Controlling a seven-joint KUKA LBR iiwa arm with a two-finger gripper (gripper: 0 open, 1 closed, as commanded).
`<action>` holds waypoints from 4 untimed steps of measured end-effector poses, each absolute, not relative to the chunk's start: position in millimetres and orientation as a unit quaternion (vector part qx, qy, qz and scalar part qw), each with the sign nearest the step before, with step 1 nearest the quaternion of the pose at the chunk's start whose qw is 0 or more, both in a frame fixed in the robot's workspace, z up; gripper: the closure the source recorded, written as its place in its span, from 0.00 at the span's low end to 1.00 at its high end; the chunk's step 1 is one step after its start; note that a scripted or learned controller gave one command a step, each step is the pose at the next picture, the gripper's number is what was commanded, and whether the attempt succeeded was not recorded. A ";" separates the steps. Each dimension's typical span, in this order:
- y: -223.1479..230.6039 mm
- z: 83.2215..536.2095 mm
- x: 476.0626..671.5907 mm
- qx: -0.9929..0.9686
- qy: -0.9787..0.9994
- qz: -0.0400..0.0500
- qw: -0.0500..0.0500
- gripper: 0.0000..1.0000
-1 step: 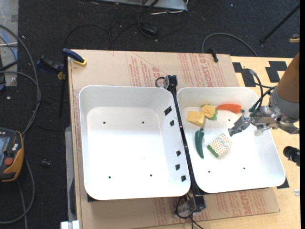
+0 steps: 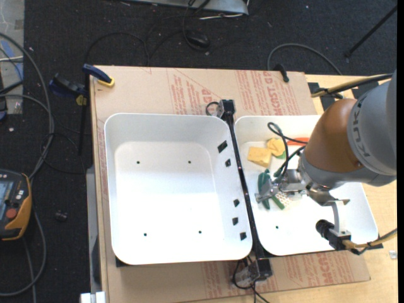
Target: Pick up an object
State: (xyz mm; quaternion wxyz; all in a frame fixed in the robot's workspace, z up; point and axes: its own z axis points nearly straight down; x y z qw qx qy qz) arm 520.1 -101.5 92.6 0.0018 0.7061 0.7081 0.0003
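We saw the gripper (image 2: 273, 193) low in the right bin (image 2: 360, 229), near that bin's left wall, but we could not tell whether it was open, closed, or gripping anything, since its tip was tangled in view with a green object (image 2: 266, 188). That green object lay just under and beside the tip, its long axis running roughly up and down the view, tilted a little. Above it sat two yellow pieces (image 2: 265, 151), touching or nearly so, with an orange strip (image 2: 297, 141) just to their right. The arm (image 2: 350, 141) covered much of the bin's right half, leaving open floor mainly along the lower edge. A black divider (image 2: 238, 175) ran between the bins, close to the gripper's left. The left bin (image 2: 120, 188) offered wide room. On the board (image 2: 189, 87) beneath, red print ran upside down; we could not read it surely.
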 end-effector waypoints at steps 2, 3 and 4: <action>-125.2 246.1 481.3 0.708 0.707 0.004 0.005 1.00; -109.8 333.8 478.2 0.706 0.708 0.003 0.003 1.00; -6.7 356.9 477.6 0.704 0.710 0.001 0.000 1.00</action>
